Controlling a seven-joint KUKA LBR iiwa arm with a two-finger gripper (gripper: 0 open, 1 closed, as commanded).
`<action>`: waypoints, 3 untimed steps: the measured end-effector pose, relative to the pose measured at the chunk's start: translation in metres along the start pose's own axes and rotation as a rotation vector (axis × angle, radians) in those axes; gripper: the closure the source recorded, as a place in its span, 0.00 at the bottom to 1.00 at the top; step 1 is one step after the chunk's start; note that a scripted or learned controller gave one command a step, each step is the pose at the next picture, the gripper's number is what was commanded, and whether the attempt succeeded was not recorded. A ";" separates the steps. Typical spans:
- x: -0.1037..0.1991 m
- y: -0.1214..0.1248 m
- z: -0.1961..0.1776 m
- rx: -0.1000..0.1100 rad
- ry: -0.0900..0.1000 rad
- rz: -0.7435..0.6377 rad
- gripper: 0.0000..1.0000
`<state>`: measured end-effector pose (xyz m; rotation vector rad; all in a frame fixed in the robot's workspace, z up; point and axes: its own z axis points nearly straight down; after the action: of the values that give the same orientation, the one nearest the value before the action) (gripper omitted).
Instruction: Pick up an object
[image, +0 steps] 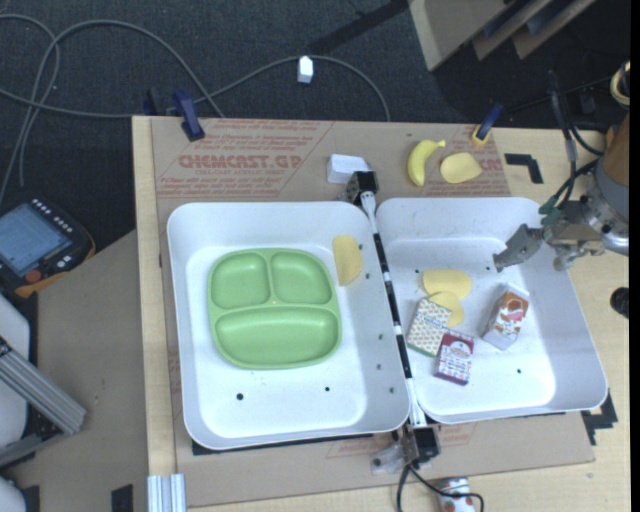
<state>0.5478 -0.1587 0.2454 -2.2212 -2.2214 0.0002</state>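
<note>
Crowding was your main risk: the small things in the right shallow white plastic bin lay touching, so a descent could nudge two at once or slip off a carton edge. You had two bins, the left bearing one green divided plate. Candidates were two patterned cartons, one milk carton, several yellow pieces. Your grey end effector hovered over the right bin's far side; whether spread, I cannot tell.

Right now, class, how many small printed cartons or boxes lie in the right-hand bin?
3: a checkered box left of centre, a red box below it, and a white-and-orange carton to their right. None looks hidden.
</note>
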 end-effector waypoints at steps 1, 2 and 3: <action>-0.039 0.008 0.073 0.001 0.000 0.001 0.00; -0.028 0.006 0.161 0.000 0.000 0.000 0.00; -0.014 -0.005 0.161 0.001 0.001 0.001 0.00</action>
<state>0.5423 -0.1731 0.0846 -2.2208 -2.2196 0.0003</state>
